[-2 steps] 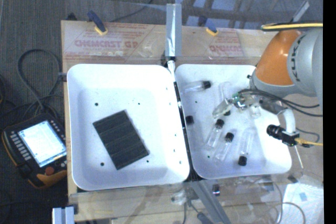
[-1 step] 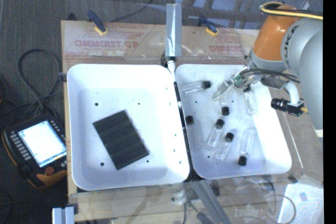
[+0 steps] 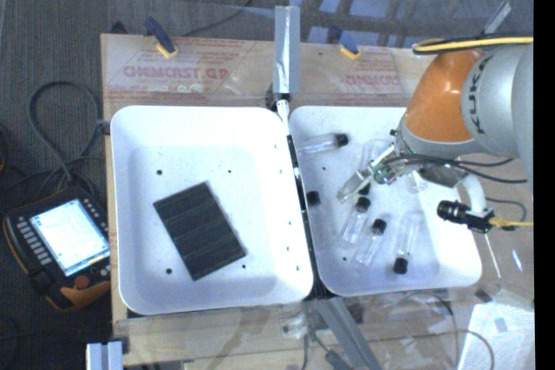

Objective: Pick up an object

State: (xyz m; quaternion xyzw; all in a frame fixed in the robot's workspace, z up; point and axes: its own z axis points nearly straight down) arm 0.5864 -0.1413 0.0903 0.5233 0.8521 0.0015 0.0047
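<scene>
Several clear vials with black caps [image 3: 364, 231] lying scattered on their sides in the right bin [image 3: 451, 269], one [image 3: 323, 143] near its upper left corner, a loose black cap [image 3: 312, 197] beside the left wall

My arm [image 3: 499, 104]: grey rounded housing, orange band above wrist, dark lettering on casing, yellow cable overhead, black connector alongside

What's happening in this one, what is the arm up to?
The arm's gripper is down in the right bin, among several clear vials with black caps. Whether it has hold of one cannot be made out from above. The left bin holds a dark ribbed slab, untouched.
</scene>
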